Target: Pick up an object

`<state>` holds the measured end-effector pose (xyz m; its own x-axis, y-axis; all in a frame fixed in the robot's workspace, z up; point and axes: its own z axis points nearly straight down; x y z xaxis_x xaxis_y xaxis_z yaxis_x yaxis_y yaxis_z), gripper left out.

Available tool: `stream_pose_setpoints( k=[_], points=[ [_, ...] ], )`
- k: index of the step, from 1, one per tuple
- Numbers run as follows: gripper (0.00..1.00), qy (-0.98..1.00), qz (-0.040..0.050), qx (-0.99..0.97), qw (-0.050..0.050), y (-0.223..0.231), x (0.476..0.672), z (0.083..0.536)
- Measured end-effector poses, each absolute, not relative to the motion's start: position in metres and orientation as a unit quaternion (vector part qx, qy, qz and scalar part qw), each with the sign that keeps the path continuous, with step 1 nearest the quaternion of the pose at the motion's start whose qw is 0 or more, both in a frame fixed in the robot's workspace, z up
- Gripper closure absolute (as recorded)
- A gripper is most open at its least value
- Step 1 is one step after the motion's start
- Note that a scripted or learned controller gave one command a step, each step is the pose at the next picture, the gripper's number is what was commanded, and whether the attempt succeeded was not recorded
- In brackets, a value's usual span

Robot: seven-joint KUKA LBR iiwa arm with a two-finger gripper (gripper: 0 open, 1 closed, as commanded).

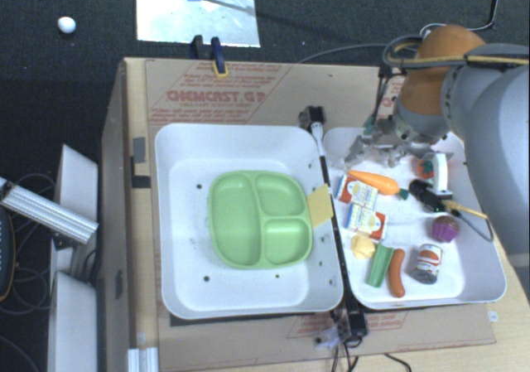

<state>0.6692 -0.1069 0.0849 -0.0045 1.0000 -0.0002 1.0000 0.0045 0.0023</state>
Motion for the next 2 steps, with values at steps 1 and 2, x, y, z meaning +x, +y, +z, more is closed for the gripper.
stream_pose_setpoints(
  k=[1, 2],
  points=[
    [0.00, 0.708, 0.0006, 0.706, 0.001, -0.1134, 0.6692, 0.0853],
    [0.00, 0.708, 0.0006, 0.706, 0.001, -0.1109, 0.6692, 0.0851]
  ],
)
